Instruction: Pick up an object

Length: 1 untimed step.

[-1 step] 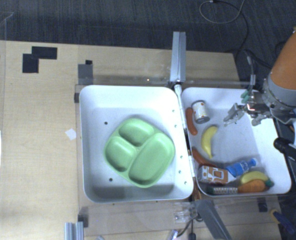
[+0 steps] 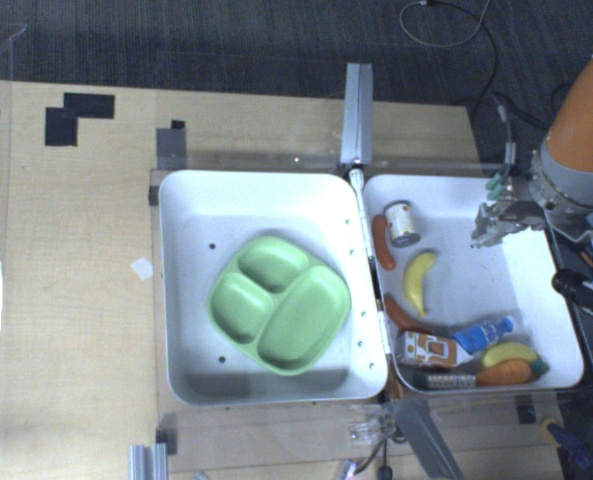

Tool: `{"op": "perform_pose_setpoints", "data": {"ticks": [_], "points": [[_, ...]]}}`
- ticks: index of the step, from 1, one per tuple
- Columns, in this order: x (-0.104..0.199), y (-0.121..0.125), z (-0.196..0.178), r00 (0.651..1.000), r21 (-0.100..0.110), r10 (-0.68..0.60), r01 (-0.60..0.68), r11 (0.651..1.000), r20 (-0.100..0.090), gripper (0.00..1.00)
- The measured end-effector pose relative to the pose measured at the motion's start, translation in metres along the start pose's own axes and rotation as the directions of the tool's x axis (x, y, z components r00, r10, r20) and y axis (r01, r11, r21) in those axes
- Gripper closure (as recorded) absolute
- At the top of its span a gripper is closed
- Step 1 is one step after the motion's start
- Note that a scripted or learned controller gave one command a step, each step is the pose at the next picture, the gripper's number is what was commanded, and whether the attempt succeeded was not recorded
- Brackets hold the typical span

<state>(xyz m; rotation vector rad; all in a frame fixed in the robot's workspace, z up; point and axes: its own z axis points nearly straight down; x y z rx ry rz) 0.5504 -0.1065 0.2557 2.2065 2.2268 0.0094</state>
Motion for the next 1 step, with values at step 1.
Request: {"op": "perform_pose_setpoints", "data": {"ticks": [1], "points": [[0.004, 0.0307, -0.0932, 0.999, 0.002, -0.045, 0.045, 0.999, 0.0, 1.0]]}}
